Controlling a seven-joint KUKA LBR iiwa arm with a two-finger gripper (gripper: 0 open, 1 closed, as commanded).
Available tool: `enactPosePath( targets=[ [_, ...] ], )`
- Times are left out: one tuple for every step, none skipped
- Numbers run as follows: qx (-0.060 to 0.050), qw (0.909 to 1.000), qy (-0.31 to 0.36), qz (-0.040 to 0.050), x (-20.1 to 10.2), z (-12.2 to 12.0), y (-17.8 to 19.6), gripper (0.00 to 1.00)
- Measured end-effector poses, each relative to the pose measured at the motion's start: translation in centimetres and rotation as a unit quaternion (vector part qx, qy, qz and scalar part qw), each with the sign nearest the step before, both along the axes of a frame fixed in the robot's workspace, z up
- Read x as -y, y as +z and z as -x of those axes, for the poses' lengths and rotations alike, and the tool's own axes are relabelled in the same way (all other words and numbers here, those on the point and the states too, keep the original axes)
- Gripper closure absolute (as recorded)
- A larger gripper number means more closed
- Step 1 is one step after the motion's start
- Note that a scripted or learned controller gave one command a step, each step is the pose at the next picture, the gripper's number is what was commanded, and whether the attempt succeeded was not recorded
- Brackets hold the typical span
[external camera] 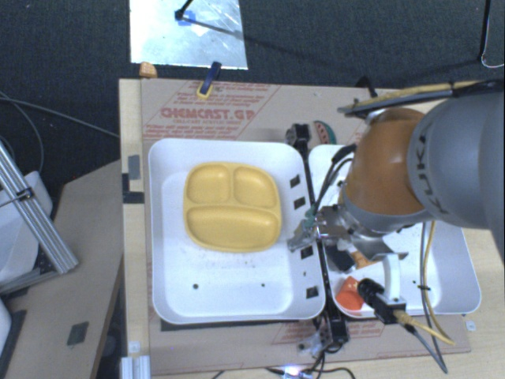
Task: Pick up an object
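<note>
The end effector (pixel 347 247) is down over the right bin (pixel 461 287), close to the wall it shares with the left one, and the big grey arm (pixel 465 164) with its orange band (pixel 387 164) hangs right over it. From up here I cannot tell how the end effector is set: the wrist covers it, so there is no calling a grasp.

Just below it, near the front corner of the right bin, lies a small orange and white object (pixel 349 293), partly hidden by black cable and hardware. That looks like the likeliest target, and it sits apart from the end effector, lying in the bin rather than lifted.

My read: this is the reach-and-descend step, with the pick not yet made. The next move calls for lining up squarely over that orange piece, staying clear of the bin wall, then closing and lifting straight.

Over in the left bin (pixel 170 290) a yellow divided plate (pixel 233 208) rests flat, well away from the action.

Both bins sit on a brown cardboard sheet (pixel 213 113) with red print that covers the surface. Beyond it is dark carpet with a shiny silver sheet (pixel 189 22), and a metal frame (pixel 35 219) stands off to the left.
</note>
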State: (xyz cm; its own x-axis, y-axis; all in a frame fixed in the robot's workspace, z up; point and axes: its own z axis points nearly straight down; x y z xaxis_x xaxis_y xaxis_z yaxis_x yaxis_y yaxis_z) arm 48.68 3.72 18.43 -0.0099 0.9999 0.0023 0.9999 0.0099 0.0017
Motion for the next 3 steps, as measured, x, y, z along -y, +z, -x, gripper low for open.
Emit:
enactPosePath(
  targets=[
    [0.007,1.0,0.0,-0.0003,-2.6,-0.1,16.8,0.0],
    [-0.004,1.0,-0.006,0.001,0.5,0.1,-0.6,0.0],
    [0.007,1.0,0.0,-0.001,-4.4,-0.1,15.2,0.0]
  ],
)
